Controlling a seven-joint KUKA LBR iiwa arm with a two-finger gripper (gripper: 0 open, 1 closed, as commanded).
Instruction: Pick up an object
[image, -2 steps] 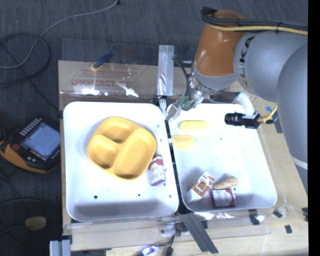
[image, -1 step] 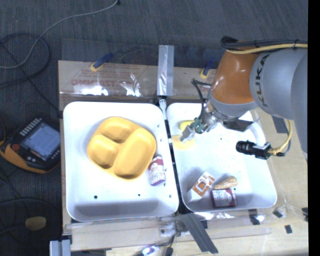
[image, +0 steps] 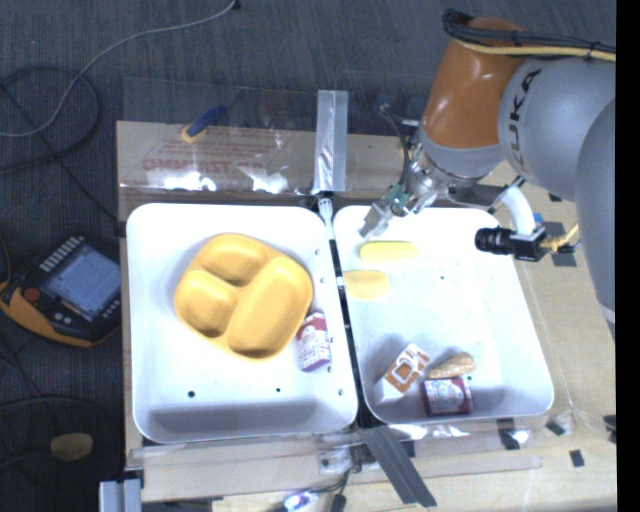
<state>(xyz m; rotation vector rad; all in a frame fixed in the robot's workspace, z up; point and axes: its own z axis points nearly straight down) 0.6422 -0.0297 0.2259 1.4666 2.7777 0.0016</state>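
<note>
A pale yellow oblong piece (image: 387, 251) lies flat near the far wall of the right bin (image: 500, 330), and a second yellow piece (image: 364, 285), rounder, lies just beside it toward the divider between the bins. The tool (image: 385, 212) hangs just above and beside the oblong piece, over the bin's far left corner; it is too small and too blurred to tell whether it is released or clenched, and nothing can be seen in it. The grey arm with its orange band (image: 468, 95) slants down to it from the upper right.

Near the front wall of the same bin sit three more things close together: a small orange-and-white carton (image: 405, 368), tilted, a brown bread-like roll (image: 450, 365) touching or just beside it, and a dark red can (image: 446, 397) lying on its side below the roll.

In the left bin (image: 160, 380) a large yellow lumpy object (image: 243, 293), shaped like three joined mounds, takes up the middle. A small red-and-white bottle (image: 314, 342) lies against its right edge, close to the divider.

Behind the bins on the surface (image: 135, 140) lies a clear plastic sheet (image: 240, 150) with a blue-and-yellow item (image: 204, 123) on it. A handheld control pendant (image: 65, 290) rests on the dark floor to the left.
</note>
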